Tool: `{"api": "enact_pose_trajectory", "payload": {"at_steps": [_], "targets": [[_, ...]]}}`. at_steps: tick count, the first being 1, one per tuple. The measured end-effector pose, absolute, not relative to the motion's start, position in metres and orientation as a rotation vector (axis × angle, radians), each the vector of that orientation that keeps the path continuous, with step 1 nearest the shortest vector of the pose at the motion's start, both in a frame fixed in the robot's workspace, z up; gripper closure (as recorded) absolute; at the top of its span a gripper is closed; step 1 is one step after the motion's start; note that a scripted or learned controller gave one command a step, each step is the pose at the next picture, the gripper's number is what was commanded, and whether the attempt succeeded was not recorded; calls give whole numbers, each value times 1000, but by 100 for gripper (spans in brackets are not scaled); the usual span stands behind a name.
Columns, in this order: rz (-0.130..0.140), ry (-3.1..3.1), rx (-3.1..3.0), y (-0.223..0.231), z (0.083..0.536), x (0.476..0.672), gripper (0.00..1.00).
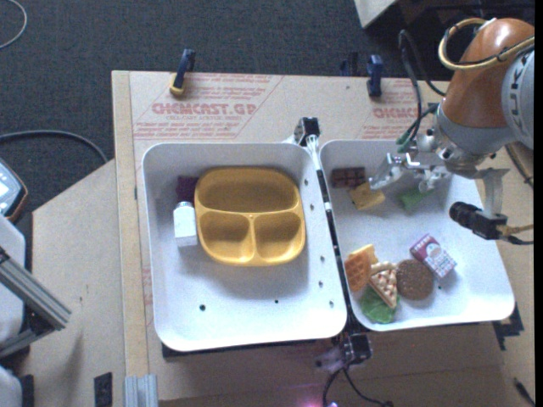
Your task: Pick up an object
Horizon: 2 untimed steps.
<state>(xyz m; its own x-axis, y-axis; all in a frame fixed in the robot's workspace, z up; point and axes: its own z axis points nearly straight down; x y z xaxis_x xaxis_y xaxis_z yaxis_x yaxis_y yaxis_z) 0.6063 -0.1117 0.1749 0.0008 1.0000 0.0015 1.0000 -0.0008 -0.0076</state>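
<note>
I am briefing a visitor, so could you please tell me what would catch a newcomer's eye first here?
The yellow tray in the left bin stands out first. Next comes the arm with its orange band, its pincer low over the right bin near a yellow block. Toy foods cluster at that bin's near side.

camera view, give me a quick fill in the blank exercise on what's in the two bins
1. The yellow divided tray lies in the ____ bin as the camera sees it.
2. The small white bottle sits against the tray's ____ side in this view.
3. The tray has ____ compartments.
4. The end effector hangs over the far part of the ____ bin, near the brown block.

Missing words: left; left; three; right
</note>
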Motion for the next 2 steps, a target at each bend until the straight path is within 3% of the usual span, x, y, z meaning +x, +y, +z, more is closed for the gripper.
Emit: {"api": "enact_pose_trajectory", "payload": {"at_steps": [1, 2], "targets": [[7, -2215, -2217, -103, 114, 604, 0], [5, -2218, -2218, -102, 82, 603, 0]]}}
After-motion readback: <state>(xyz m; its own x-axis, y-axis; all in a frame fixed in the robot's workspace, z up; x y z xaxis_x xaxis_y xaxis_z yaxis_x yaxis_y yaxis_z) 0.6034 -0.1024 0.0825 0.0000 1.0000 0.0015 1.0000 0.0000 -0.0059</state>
